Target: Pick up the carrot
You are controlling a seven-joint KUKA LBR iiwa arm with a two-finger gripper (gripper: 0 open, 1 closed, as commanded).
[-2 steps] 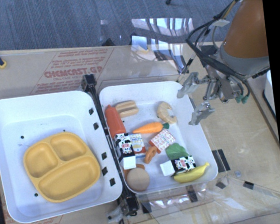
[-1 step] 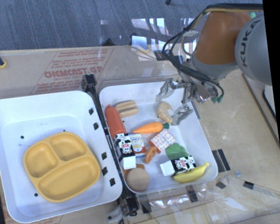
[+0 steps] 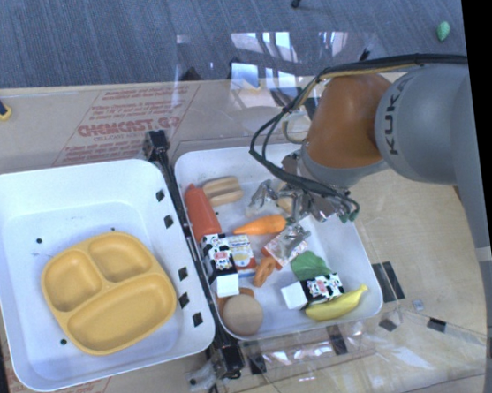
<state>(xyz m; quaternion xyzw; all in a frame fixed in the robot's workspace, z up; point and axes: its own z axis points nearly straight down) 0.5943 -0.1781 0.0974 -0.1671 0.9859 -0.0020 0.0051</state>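
Observation:
The carrot [image 3: 261, 226] is a short orange cone lying flat in the middle of the right bin [image 3: 360, 253], with its tip pointing left. My gripper [image 3: 285, 206] hangs low over the bin just right of the carrot's thick end, under the grey arm with the orange band [image 3: 344, 121]. Its metal parts overlap the clutter there. Nothing is lifted off the bin floor.
Around the carrot lie a red sausage [image 3: 200, 213], a bread roll [image 3: 221, 189], two milk cartons [image 3: 220, 256] [image 3: 322, 288], a second orange piece [image 3: 264, 272], a green item [image 3: 309, 263], an egg [image 3: 242, 314] and a banana [image 3: 338, 304]. The left bin [image 3: 8, 211] holds a yellow divided plate [image 3: 108, 291].

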